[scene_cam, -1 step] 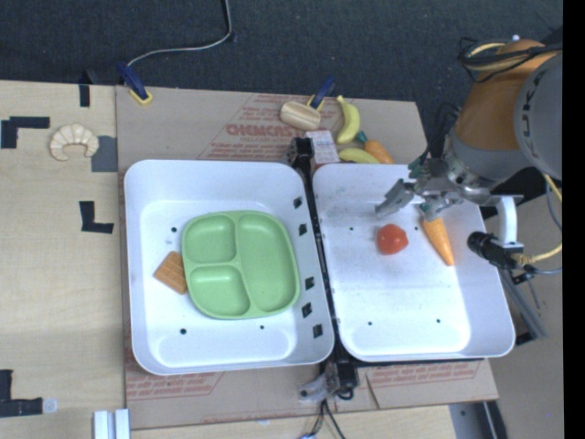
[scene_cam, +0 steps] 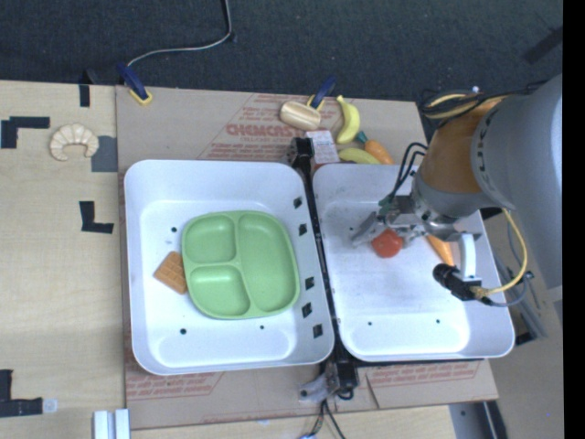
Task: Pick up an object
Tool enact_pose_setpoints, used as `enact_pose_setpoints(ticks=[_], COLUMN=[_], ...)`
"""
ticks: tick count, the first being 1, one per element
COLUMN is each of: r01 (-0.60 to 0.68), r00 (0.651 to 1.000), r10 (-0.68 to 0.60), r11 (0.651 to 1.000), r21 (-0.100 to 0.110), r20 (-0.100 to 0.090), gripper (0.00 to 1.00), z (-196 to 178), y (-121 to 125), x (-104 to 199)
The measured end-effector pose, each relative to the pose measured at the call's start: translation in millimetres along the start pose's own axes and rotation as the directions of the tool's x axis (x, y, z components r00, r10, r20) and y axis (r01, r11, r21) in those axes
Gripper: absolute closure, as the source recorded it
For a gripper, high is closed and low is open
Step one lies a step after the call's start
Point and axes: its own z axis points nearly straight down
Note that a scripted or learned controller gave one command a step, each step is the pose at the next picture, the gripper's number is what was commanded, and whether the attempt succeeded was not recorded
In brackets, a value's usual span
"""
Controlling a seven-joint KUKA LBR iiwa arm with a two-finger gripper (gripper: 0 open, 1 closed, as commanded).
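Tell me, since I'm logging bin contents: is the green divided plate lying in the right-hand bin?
No, the green divided plate lies in the left bin, partly over an orange cracker.

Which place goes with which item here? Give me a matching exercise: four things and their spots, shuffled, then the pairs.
Things:
1. green divided plate
2. red round object
3. croissant
4. banana

Places:
A. on the bench, far left of both bins
B. in the left bin
C. behind the right bin, on the cardboard
D. in the right bin, at the pincer

Pairs: 1-B, 2-D, 3-A, 4-C
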Motion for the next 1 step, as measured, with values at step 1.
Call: enact_pose_setpoints(ticks=[1], r01=[0.000], r00=[1.000], r10=[0.000], r11=[1.000], r21=[-0.002], r20=[0.002], gripper=[1.00], z=[-10.5], y=[0.5], x=[-0.6])
